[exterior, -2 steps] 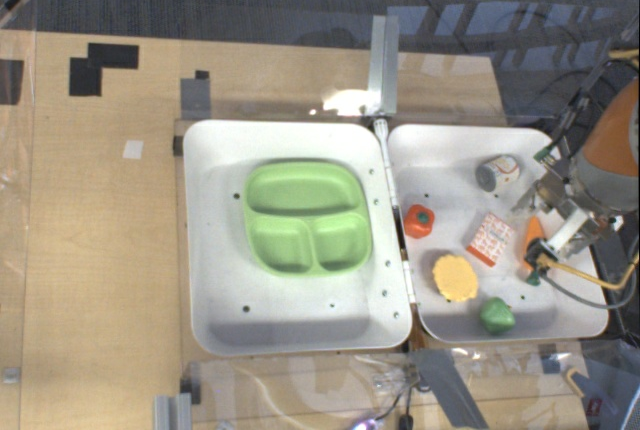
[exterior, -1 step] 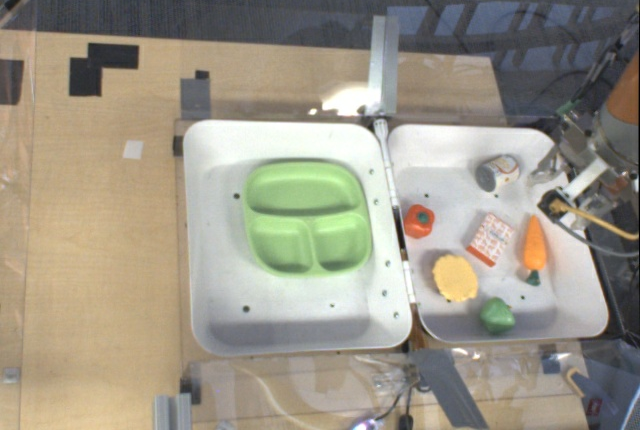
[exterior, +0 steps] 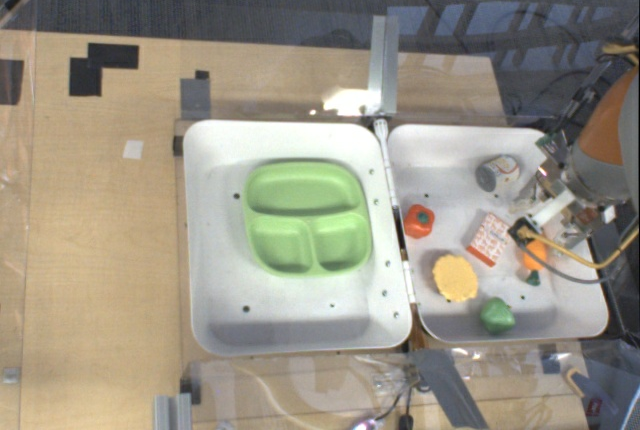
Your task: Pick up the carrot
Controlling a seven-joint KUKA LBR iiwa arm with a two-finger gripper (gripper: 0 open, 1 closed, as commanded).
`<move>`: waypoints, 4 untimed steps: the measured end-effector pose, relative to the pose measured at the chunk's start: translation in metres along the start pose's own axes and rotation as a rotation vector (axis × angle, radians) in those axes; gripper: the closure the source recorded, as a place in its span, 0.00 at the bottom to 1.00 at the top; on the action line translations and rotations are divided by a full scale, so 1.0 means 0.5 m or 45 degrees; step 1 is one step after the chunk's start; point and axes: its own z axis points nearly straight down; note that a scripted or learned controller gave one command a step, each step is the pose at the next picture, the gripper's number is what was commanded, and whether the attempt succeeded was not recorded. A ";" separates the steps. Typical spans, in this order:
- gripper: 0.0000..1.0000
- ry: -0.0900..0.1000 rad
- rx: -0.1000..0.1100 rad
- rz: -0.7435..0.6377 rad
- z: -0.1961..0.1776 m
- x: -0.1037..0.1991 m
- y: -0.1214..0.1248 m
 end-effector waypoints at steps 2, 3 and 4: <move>1.00 0.004 0.006 0.187 -0.017 -0.106 -0.072; 1.00 0.007 0.006 0.177 -0.037 -0.102 -0.072; 0.00 0.006 0.006 0.177 -0.037 -0.102 -0.072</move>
